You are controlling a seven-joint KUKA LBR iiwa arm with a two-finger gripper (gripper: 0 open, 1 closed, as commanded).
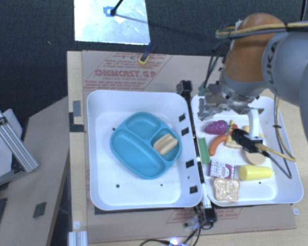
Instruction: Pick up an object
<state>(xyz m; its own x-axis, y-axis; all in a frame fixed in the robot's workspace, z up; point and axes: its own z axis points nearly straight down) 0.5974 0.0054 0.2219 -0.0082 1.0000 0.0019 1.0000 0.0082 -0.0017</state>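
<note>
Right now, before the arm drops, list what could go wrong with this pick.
The purple eggplant toy and orange carrot lie close together in the right bin, so a grab might catch both or slip between them. The gripper hangs near that bin's far inner corner; a straight descent might strike the wall.

We see dark carpet (31, 35) around a pale wooden bench (74, 81), a shiny sheet (110, 14) beyond it, and metal rails (13, 137) at left.

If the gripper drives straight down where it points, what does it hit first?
Likely the purple toy just beneath the gripper in the right bin, though depth is unclear.
</note>
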